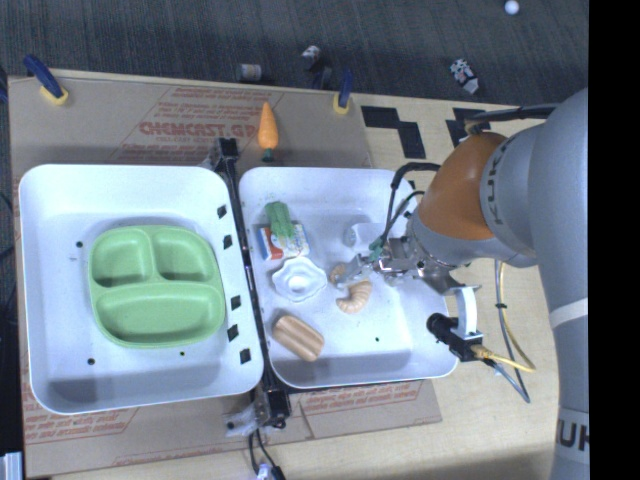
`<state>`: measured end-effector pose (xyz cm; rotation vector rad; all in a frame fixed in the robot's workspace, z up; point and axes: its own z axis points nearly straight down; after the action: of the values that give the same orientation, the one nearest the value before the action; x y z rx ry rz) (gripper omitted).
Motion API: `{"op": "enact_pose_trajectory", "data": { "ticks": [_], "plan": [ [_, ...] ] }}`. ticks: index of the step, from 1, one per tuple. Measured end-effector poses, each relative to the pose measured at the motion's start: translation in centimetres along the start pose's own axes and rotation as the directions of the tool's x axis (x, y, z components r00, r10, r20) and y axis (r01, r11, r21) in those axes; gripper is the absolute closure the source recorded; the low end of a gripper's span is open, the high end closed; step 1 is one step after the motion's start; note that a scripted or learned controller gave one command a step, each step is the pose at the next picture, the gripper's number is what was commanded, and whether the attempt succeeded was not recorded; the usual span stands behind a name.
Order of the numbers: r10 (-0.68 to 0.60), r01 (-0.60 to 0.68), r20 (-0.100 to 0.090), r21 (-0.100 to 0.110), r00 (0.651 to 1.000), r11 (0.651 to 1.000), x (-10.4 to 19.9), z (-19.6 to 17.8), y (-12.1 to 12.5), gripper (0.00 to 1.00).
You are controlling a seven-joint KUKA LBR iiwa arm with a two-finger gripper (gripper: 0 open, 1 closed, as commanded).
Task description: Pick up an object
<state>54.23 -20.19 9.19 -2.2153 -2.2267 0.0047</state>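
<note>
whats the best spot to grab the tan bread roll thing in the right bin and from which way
Grip the bread roll across its short width, near the middle, coming straight down from above. It lies flat on the floor of the right bin as an elongated oval slanting from upper left to lower right, so its long sides offer the narrowest span. Bare floor borders both of those sides, which likely leaves room for the end effector.

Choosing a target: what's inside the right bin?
Right bin holds a green packet, a white cup, a tan roll and a croissant. The gripper covers whatever lies under it.
</note>
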Motion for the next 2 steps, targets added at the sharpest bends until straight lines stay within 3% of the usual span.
{"op": "enact_pose_trajectory", "data": {
  "ticks": [1, 2],
  "plan": [
    [-0.008, 0.008, 0.0, 0.001, 1.0, 1.0, 0.1, -1.0, 0.1, 1.0],
    [-0.004, 0.004, -0.002, -0.001, 1.0, 1.0, 6.6, -10.2, -5.5, 1.0]
  ]
}}
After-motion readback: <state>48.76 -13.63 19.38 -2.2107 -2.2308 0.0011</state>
